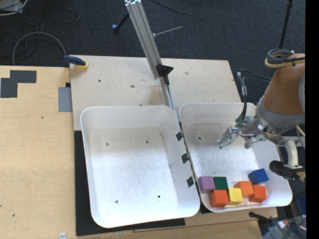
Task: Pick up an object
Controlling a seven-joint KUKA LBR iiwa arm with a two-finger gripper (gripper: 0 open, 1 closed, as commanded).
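I am looking down on the desk (124, 81) from the fixed overhead camera; the arm (281, 96) is reaching in from the right, its orange band sitting above the grey wrist; the gripper (238, 137) is hanging over the middle of the right bin (219, 116), well apart from the blocks; whether its jaws are standing wide or narrow I cannot tell from this slant, and I am seeing nothing between them.

The blocks are lying clustered against the near wall of the right bin; the purple block (206, 183) is sitting at the left end, touching the green block (220, 182); the orange-red block (218, 198) is lying just below those two, beside the yellow block (235, 195); an orange block (244, 187) and a second red-orange block (257, 193) are crowding to the right of the yellow one; the blue block (258, 176) is sitting a little higher, near the bin's right wall.

The left bin (99, 118) is lying beside the right one, their rims touching; a slanted aluminium rail (144, 34) is running from the far side down to the seam between them.
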